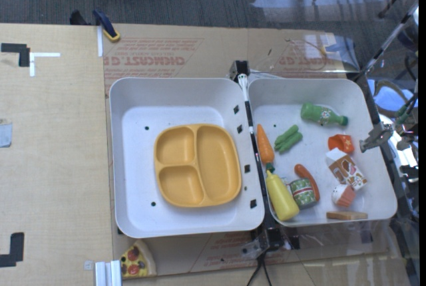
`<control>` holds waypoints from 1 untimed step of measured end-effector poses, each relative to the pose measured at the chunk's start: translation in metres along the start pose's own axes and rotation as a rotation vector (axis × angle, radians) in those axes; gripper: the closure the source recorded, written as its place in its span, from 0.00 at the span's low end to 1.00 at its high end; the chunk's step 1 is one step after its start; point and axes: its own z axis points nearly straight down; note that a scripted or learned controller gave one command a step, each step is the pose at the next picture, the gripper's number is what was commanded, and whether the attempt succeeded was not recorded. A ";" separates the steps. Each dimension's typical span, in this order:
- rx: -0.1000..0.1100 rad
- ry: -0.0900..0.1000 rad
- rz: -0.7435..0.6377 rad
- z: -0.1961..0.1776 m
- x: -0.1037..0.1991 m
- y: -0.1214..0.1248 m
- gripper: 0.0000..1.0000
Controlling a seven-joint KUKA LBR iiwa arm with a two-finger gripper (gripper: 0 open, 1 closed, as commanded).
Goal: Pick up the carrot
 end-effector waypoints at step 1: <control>-0.004 -0.003 -0.181 -0.147 0.061 0.025 0.00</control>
